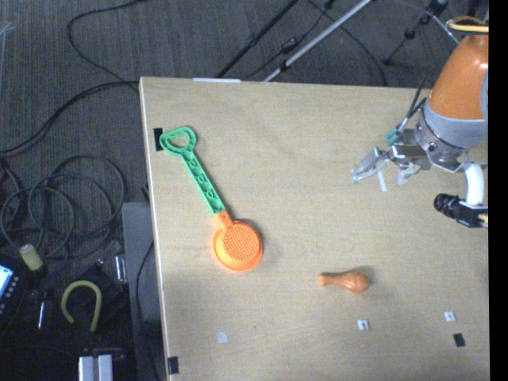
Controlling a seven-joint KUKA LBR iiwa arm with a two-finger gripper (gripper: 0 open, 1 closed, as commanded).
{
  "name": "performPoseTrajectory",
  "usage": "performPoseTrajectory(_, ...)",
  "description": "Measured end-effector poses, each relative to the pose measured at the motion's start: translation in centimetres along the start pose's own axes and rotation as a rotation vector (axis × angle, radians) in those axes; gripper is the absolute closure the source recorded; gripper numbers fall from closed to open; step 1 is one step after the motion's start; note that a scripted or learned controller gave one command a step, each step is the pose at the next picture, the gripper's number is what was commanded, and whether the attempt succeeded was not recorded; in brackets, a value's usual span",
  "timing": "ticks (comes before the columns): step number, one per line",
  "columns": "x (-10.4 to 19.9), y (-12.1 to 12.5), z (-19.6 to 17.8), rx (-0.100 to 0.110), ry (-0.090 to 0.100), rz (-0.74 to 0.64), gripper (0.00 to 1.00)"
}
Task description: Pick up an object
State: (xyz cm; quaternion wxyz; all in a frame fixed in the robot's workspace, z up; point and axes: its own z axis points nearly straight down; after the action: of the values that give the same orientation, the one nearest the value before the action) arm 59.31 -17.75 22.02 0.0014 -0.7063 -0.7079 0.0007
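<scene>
Gripper: the gripper (379, 171) sits up in the air near the right edge of the board, about a third of the way down from the far edge. The fingers (363, 171) are spread apart and pointing left, with nothing between them.

Arm: the grey arm (459, 105) with its orange band comes in from the right side, over the far right part of the board.

Board: a big pale wooden board (302, 133) carries everything; it's plain and flat, with a few small markers stuck near its front edge and a dark one by the far left corner.

Strainer: a toy strainer (213, 201) lies flat near the left edge. The green handle starts close to the far left corner with a loop at its end and runs diagonally toward the middle. The round orange mesh head is the end nearer the front.

Drumstick: a small orange-tan piece shaped like a chicken drumstick (346, 280) lies on its side toward the front edge, right of centre. The thin end points left and the fat end right. It's well apart from the strainer and well below the gripper, not touching either.

Floor: dark carpet left of the board with loops of black cable (55, 189) and a green U-shaped thing (81, 298).
</scene>
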Motion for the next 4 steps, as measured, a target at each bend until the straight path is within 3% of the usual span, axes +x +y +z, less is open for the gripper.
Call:
performPoseTrajectory(1, -3.8, 3.2, 6.2, -0.001, -0.004, -0.09, 0.0)
performPoseTrajectory(2, -2.1, 6.7, 13.6, -0.002, -0.004, -0.256, 0.0)
performPoseTrajectory(3, 1.0, 7.5, 13.6, -0.004, -0.001, -0.774, 0.0)
performPoseTrajectory(4, -4.5, 7.0, 12.5, -0.007, -0.004, -0.625, 0.0)
